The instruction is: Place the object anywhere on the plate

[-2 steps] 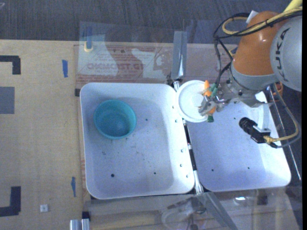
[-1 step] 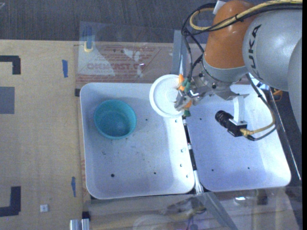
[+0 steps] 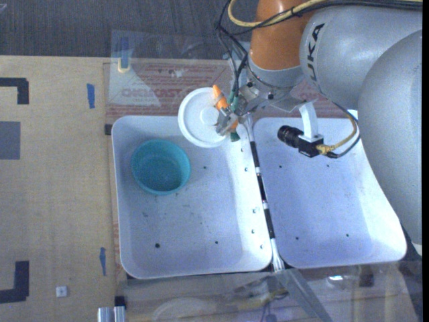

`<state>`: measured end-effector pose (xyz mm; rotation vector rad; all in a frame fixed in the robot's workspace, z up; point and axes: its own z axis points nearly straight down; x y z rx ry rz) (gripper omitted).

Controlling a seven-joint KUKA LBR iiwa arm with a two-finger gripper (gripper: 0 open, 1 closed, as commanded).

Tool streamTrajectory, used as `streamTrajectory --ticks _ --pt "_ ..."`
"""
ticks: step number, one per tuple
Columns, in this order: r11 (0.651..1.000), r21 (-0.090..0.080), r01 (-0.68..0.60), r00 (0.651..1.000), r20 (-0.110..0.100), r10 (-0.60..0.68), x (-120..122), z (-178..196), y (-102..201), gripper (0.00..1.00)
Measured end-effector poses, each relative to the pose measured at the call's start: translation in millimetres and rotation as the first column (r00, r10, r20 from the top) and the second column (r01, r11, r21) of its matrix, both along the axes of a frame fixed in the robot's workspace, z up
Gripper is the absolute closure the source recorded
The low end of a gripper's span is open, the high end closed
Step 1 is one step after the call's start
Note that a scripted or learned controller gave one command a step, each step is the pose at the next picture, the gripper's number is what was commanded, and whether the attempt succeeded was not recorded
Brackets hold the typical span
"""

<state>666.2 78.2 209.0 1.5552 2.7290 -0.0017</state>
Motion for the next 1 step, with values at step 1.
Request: streamTrajectory --ticks 1 --pt "0.984 0.002 -0.177 0.984 0.002 0.177 -16.0 -50.6 74.6 1.0"
